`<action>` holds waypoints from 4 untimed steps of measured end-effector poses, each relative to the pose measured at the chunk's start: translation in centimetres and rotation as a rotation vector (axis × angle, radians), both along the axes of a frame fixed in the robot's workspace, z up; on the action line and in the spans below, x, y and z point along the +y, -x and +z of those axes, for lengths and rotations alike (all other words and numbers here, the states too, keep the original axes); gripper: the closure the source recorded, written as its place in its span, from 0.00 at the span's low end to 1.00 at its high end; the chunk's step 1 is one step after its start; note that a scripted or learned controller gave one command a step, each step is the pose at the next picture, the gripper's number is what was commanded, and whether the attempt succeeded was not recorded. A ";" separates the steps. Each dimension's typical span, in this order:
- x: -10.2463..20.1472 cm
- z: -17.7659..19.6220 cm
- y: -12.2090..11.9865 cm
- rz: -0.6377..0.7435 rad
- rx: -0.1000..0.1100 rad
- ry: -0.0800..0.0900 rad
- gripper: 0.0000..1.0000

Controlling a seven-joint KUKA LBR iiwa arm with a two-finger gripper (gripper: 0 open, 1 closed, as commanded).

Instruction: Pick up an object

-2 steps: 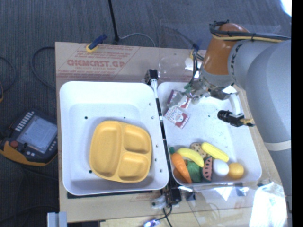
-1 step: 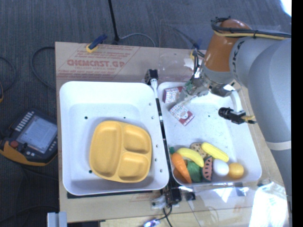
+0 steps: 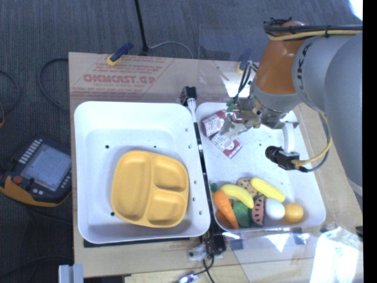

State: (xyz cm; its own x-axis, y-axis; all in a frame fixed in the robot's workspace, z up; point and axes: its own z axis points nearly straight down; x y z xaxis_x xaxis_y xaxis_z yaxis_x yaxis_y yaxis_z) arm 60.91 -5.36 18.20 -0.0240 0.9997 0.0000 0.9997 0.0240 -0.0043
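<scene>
we see the gripper over the right bin, jaws clamped on a red-and-white packet; toy food pile well below the jaws

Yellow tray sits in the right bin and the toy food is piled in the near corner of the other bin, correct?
Not quite. The camera view shows the yellow tray in the left bin, not the right one. The toy food is indeed piled in the near corner of the other bin, the right bin.
</scene>
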 end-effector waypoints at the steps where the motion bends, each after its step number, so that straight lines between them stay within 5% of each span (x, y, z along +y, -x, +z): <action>1: 0.0 0.0 0.0 0.000 0.000 0.000 0.00; 2: -5.2 -7.5 2.7 -0.108 0.002 0.002 0.00; 3: -9.2 -9.3 11.6 -0.029 -0.016 0.004 0.00; 4: -9.2 -8.4 11.5 -0.029 -0.017 0.005 1.00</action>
